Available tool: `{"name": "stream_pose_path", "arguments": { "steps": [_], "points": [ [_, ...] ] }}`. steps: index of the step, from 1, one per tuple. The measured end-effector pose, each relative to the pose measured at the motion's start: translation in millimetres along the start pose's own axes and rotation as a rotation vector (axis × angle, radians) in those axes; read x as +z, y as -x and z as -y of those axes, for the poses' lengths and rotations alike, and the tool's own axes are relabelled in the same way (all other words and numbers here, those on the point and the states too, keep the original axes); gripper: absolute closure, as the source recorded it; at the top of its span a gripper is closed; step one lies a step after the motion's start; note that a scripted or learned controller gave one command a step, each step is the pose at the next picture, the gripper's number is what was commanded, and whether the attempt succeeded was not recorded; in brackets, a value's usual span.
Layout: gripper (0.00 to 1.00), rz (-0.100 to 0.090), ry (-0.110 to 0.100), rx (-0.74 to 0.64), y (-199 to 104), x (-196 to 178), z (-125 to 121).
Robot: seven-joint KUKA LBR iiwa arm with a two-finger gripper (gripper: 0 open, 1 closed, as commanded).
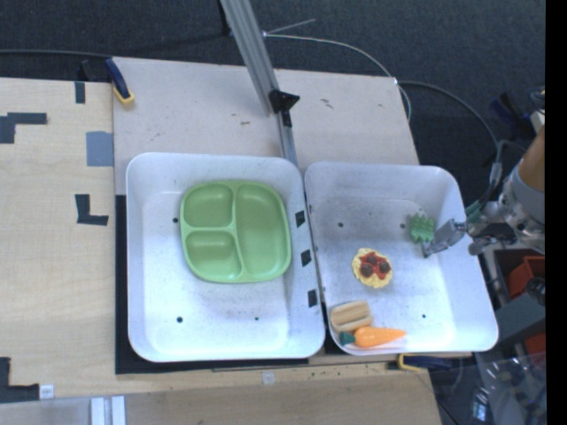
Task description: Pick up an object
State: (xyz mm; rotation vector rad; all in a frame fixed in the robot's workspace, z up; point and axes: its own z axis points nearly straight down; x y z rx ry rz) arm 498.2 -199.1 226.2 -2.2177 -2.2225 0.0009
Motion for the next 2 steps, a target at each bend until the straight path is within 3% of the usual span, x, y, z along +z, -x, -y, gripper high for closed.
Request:
{"name": "stream_pose_path", "arguments": {
  "steps": [1,2],
  "points": [
    [0.0,0.0,0.0,0.0,0.2,-0.1,0.0],
    [0.0,0.0,-0.004,0.001,2.8,44.8,-3.2]
  ]
}}
